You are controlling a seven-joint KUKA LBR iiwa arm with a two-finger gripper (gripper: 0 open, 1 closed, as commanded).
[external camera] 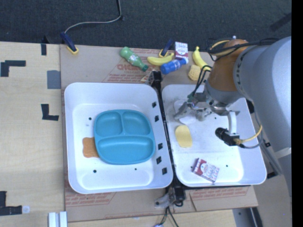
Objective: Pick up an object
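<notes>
A pale wooden desk (pixel 28 126) with black tape marks carries a sheet of brown cardboard (pixel 109 72), and on that sit two shallow white bins side by side. Behind the desk lies dark carpet-like floor (pixel 151 8) with a thin cable (pixel 116 6) trailing across it.

The left bin (pixel 75 174) holds a blue divided plate (pixel 125 136) lying flat near its middle, with an orange flat piece (pixel 88 147) poking out from under the plate's left edge. The right bin (pixel 246 174) holds a yellow rounded object (pixel 183 136) near its left wall and a small red-and-white packet (pixel 205 170) toward the front, the two well apart.

On the cardboard behind the bins lies a loose cluster: a green bottle (pixel 133 58), a banana (pixel 160 59), a blue bottle (pixel 171 66), a small white-and-red carton (pixel 181 48), and a second banana (pixel 198 57) with a yellow piece (pixel 194 72) just beside it.

The grey arm (pixel 265 89) reaches in from the right over the right bin. Its gripper (pixel 182 111) is low in the back left part of that bin, above and near the yellow rounded object but apparently not touching it. The metal fingers blur together there, so I cannot tell whether they are spread or closed, and nothing is visibly between them.
</notes>
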